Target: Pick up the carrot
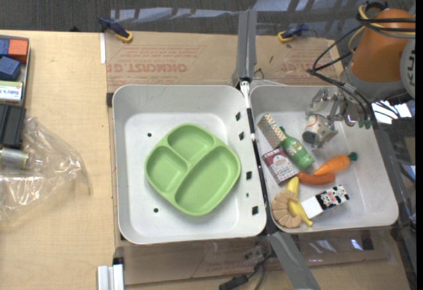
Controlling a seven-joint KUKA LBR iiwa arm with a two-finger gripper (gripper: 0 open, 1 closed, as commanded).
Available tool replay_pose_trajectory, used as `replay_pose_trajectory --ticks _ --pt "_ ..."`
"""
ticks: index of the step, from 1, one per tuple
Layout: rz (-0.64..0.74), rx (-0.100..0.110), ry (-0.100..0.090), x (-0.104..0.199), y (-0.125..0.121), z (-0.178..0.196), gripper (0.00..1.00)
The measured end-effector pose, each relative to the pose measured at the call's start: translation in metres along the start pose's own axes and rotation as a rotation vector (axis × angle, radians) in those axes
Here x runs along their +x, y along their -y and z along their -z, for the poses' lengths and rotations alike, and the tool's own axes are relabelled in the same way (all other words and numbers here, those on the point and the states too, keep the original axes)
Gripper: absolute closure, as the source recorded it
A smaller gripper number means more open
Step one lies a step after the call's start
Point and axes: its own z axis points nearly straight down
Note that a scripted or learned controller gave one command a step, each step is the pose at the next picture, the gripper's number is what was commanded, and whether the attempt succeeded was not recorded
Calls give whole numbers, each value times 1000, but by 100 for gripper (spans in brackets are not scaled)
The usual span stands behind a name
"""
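Camera view from above: the gripper [322, 125] hangs over the back of the right bin [386, 180], near that bin's far right corner, and whether it is apart or together cannot be told. Nothing is seen held in it. Bare white floor lies below and to its right, along the bin's right wall.

Just in front of the gripper lies the carrot [332, 164], orange with a green tip pointing right, tilted up toward the right. Its left end is close to a red-orange sausage shape [316, 178]. To the left, a green bottle [297, 152] lies at a slant, beside a striped grey packet [270, 129] and a small red box [280, 165] whose label is too small to read. Nearer the front sit a black-and-white carton [328, 200], a banana [299, 206] and a round waffle-like biscuit [285, 209].

The left bin [132, 150] holds one green divided plate [192, 168] in its middle, with open floor all around it.

Cardboard [158, 61] behind the bins bears mirrored lettering that cannot be read with confidence.
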Motion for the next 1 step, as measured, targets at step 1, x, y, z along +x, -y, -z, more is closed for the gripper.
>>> replay_pose_trajectory --ticks 1 --pt "-6 -1 6 -2 1 10 100"
